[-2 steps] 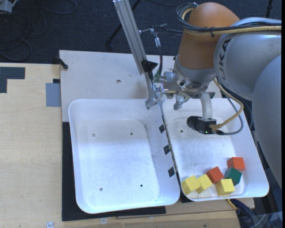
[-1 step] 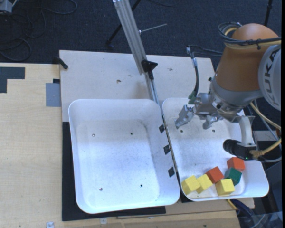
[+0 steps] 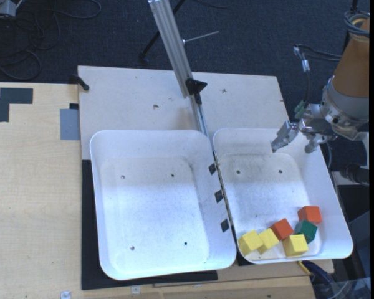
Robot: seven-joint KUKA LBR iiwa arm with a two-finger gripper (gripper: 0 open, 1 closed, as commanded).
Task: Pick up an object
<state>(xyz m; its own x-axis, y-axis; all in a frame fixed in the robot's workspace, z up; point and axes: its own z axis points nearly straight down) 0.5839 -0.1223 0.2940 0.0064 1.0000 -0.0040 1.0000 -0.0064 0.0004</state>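
Several small blocks lie clustered in the near right corner of the right bin (image 3: 255, 173): a yellow block (image 3: 251, 241), a second yellow block (image 3: 295, 245), an orange block (image 3: 282, 228), a green block (image 3: 307, 230) and a red-orange block (image 3: 310, 214). My gripper (image 3: 297, 141) hangs over the far right edge of that bin, well away from the blocks. Its two fingers are spread, so it is open, with nothing between them.
The left bin (image 3: 149, 198) sits beside the right one, with a row of black clips (image 3: 217, 195) along their shared edge. A slanted aluminium rail (image 3: 174, 48) rises from behind the bins. The arm's orange band (image 3: 354, 61) is at the right.
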